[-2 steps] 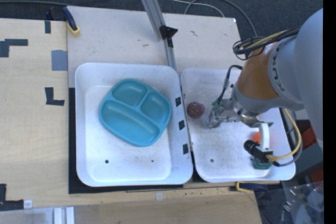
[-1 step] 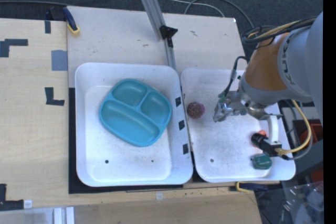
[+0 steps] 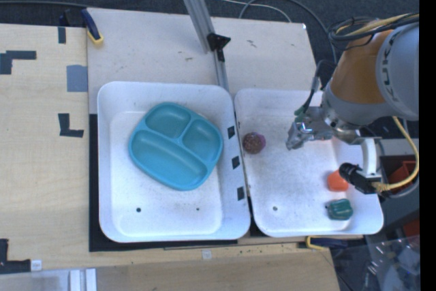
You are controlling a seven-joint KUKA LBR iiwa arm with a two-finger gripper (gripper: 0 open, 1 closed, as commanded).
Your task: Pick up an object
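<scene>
The hand (image 3: 297, 138) hangs over the right-hand white bin (image 3: 286, 215); whether it is wide or narrow, I cannot tell. Best target seems the small round maroon ball (image 3: 254, 142) just left of it: centre over it, then descend. Left beyond, a blue divided plastic plate (image 3: 176, 145); behind the hand, an orange piece (image 3: 336, 181) and a green block (image 3: 338, 209), all clear.
</scene>
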